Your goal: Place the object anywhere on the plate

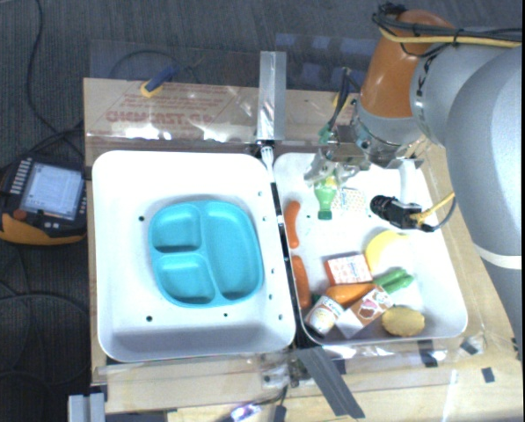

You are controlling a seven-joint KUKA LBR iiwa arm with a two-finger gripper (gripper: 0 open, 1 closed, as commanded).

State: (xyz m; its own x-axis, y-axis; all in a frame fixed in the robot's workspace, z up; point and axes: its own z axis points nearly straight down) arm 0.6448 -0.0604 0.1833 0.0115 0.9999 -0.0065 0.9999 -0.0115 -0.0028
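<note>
While the arm hangs over the far end of the right bin [447, 319], its tool [332, 172] is pinching a small green bottle [324, 199] by the top, the bottle dangling above the bin floor. This looks like the lifting step, just after the pick. The blue plate [205, 251] sits in the left bin [121, 323], well apart. Next, the carry must clear the wall between bins, then lower over any plate section before releasing.
</note>
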